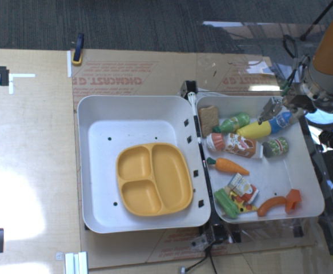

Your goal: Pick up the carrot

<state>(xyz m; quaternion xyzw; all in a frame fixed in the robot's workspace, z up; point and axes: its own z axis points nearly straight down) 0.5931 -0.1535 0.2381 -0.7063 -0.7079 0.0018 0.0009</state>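
The carrot (231,165) lies near the right bin's (309,170) left wall with bare floor to its right, while the end effector (271,110), spread or pressed together I cannot tell, hangs above the banana (254,131).

Bright, even daylight overall. Blown out to near white on the surface (23,198) at lower left. Glare patches with a bluish cast along the cardboard sheet (235,76) at upper right. Soft, short shadows inside the left bin (92,153) and under the yellow plate (153,178). Slightly soft focus throughout, grainy on the dark carpet (155,10).
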